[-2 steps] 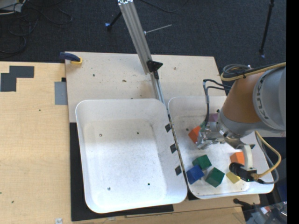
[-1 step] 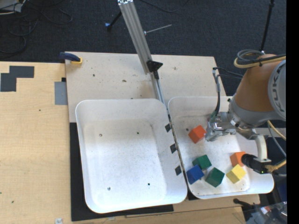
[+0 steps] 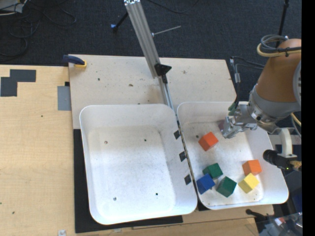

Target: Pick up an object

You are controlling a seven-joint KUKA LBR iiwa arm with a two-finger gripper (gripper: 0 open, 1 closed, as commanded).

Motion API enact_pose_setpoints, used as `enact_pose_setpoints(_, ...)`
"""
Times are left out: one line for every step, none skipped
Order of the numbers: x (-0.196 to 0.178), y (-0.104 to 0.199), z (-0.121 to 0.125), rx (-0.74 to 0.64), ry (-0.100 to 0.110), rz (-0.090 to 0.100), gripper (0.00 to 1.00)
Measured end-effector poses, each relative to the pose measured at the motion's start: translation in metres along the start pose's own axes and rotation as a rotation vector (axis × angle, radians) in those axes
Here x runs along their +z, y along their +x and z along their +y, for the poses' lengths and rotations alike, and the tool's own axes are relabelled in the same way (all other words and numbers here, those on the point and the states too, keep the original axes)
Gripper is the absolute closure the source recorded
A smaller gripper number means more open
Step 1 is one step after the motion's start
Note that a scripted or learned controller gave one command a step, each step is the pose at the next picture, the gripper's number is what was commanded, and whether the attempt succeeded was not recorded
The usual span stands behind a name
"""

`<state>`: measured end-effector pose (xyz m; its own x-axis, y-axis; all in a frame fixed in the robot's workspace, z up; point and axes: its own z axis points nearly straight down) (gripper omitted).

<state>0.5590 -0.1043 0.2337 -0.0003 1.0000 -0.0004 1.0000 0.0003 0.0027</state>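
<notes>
Two white bins [image 3: 133, 215]; six blocks [image 3: 208, 141]: two orange, two green, one blue, one yellow

1. You are looking at a robotics lab test cell.
2. The bench [image 3: 123, 77] is raw board and carries two white bins [image 3: 98, 114].
3. An aluminium strut [image 3: 145, 33] with a checker marker [image 3: 132, 0] stands behind the bins.
4. Loose cables [image 3: 19, 4] lie on dark carpet [image 3: 206, 14].
5. A robot arm [image 3: 278, 82] reaches in at right.
</notes>
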Motion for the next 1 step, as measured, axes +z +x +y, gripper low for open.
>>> enact_pose_setpoints(-0.0527, -0.0014, 0.0009, -0.001, 0.0, 0.0, 1.0)
